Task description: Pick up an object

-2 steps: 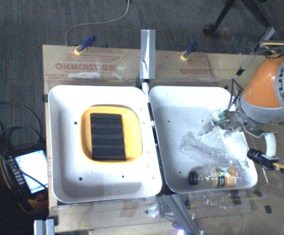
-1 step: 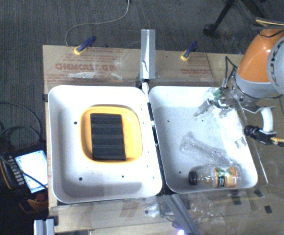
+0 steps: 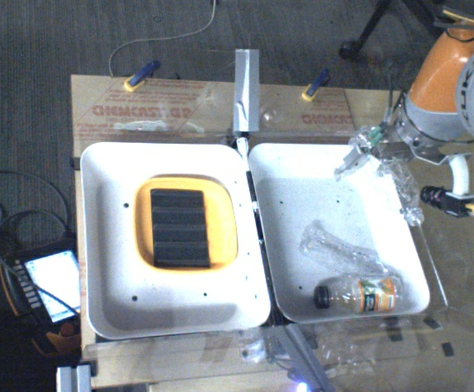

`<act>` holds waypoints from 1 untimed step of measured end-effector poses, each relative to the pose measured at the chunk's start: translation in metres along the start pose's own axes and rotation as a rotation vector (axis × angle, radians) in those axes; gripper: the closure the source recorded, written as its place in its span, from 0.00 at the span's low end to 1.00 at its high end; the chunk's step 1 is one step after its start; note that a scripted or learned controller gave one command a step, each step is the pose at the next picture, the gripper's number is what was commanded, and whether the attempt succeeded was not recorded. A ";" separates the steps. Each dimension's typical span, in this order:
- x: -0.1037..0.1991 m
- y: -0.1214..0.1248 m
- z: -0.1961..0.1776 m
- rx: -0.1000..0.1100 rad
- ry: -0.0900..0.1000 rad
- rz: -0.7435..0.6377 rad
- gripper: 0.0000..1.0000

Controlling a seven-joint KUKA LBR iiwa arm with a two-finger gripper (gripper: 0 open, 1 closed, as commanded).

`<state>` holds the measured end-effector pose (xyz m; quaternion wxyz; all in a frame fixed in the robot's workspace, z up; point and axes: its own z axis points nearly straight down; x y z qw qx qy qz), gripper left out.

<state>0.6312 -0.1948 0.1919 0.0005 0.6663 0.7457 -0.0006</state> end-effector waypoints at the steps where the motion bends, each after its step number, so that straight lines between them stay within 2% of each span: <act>1: 0.000 0.000 -0.009 0.002 -0.004 0.000 1.00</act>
